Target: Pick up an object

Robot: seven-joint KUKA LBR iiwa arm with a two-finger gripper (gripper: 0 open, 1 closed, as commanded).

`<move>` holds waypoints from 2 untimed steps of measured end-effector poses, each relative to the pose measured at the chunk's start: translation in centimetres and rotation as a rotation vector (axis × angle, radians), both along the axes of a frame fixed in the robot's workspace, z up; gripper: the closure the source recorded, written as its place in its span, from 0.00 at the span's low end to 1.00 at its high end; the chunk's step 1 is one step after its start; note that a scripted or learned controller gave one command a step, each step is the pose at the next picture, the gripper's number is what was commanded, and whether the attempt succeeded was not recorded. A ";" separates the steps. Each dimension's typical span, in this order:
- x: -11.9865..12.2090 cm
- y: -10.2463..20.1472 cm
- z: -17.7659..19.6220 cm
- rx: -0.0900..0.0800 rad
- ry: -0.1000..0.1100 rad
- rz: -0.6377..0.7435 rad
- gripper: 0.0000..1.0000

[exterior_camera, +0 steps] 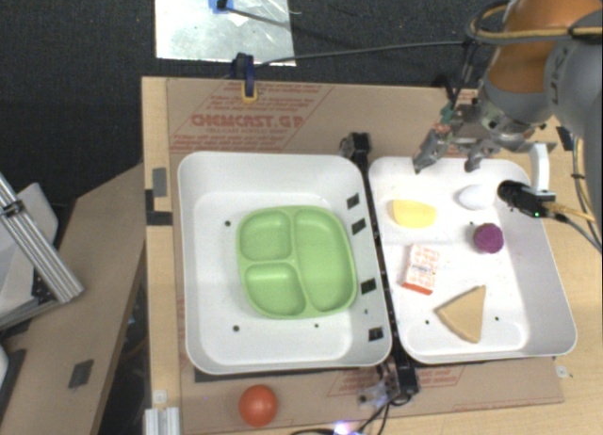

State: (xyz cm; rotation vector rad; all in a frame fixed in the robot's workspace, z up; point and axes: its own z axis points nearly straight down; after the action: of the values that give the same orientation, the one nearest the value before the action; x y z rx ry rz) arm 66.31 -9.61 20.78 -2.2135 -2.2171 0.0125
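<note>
Light is bright and even, falling from above; the two shallow white plastic bins [283,179] are nearly washed out, with soft, short shadows under their rims. A crinkled silver foil sheet [223,8] on the black backdrop gives patchy glare. Focus is slightly soft overall, with visible grain and mild blur around the orange-banded grey arm [542,38].

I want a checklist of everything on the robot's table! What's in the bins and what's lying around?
Surface: brown bench bearing two white bins.
Job's things: right bin holds a yellow piece, purple ball, red-and-white packet, tan wedge, small white piece.
Clutter: green divided tray in left bin; orange ball on the bench in front.
Grippers: gripper above the right bin's far edge, fingers apart, nothing between them.
Cables: dark cable running to the arm.
Surroundings: black backdrop, shiny sheet.
</note>
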 end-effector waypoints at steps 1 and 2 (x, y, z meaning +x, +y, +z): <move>0.3 0.0 0.9 -0.001 -0.013 0.002 0.00; 0.2 -0.1 -5.3 -0.001 -0.011 0.000 0.00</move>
State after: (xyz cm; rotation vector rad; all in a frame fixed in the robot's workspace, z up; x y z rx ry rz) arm 66.47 -9.71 15.48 -2.2192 -2.2229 0.0016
